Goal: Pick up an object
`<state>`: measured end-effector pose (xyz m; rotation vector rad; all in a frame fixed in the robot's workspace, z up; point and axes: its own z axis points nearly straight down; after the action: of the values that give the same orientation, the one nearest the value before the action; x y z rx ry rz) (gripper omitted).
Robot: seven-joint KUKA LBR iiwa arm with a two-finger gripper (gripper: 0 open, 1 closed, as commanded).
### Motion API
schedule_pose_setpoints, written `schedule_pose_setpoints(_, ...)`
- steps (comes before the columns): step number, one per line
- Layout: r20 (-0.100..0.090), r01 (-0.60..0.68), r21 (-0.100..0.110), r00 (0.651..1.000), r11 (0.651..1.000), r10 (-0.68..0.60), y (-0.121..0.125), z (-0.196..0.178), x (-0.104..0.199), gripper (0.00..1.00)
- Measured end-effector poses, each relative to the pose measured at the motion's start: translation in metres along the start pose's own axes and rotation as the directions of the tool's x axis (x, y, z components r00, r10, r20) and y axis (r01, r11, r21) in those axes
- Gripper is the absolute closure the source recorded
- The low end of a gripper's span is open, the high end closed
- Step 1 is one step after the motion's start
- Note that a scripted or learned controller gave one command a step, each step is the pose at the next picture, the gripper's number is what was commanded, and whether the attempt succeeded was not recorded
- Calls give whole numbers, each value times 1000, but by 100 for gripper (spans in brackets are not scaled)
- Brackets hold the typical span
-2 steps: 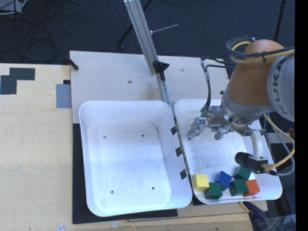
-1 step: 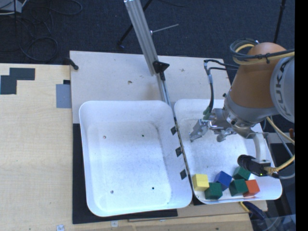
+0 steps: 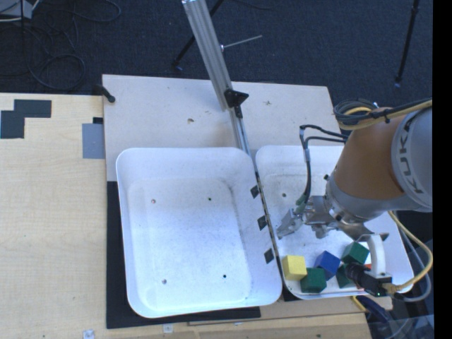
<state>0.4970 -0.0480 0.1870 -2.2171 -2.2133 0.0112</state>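
The right bin [image 3: 282, 168] holds a yellow block [image 3: 294, 265], a blue block [image 3: 328, 261], a green block [image 3: 313, 280] and another green block [image 3: 357, 253] near its front edge. My gripper [image 3: 291, 223] hangs over the middle of this bin, above and left of the blocks, its metal fingers pointing left toward the divider. Nothing shows between the fingers. The arm's orange band [image 3: 367, 164] covers the bin's right part.
The left bin [image 3: 141, 189] lies beside the right one, separated by a rail with black clips [image 3: 260, 221]. A slanted aluminium bar [image 3: 212, 55] rises behind the bins. Cables [image 3: 395, 288] run along the right bin's front right corner.
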Motion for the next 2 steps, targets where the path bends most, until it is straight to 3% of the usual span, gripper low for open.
schedule_pose_setpoints(1,-1,7,-15,1000,1000,-7,31,-62,51,0)
schedule_pose_setpoints(2,-1,8,-9,1000,1000,-8,18,-74,109,0)
